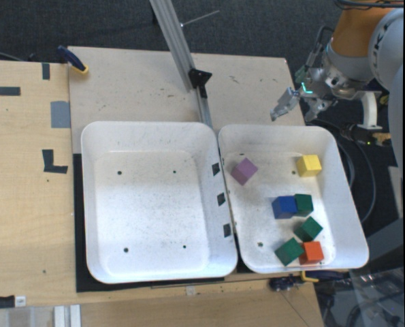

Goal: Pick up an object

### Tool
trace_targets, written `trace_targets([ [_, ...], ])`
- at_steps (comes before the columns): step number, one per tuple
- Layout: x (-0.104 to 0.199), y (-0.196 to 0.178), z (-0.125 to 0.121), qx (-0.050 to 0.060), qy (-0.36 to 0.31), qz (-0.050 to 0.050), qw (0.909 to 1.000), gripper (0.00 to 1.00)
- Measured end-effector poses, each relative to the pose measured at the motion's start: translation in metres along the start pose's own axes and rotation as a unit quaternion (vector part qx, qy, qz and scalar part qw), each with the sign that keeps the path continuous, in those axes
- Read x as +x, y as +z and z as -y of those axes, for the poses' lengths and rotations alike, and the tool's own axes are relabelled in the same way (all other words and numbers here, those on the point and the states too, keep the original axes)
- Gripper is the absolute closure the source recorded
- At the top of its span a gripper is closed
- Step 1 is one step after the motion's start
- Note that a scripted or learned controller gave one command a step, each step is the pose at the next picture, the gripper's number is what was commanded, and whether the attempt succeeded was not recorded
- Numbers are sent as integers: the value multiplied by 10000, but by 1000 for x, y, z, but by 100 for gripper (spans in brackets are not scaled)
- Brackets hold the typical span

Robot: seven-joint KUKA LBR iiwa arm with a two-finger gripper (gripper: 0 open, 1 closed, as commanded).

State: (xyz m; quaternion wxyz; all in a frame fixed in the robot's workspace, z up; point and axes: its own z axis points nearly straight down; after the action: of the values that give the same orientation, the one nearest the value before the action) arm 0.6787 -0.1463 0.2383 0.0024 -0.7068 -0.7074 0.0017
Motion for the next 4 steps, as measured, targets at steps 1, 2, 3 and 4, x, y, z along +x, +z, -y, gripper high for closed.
trace_targets([
  [1, 0, -3, -1, -20, -7, 12, 10000, 0],
  [2, 4, 42, 5, -2, -5, 8, 10000, 0],
  [3, 7, 89, -2, 5, -9, 6, 10000, 0],
  [4, 5, 140, 0, 37, 9, 21, 10000, 0],
])
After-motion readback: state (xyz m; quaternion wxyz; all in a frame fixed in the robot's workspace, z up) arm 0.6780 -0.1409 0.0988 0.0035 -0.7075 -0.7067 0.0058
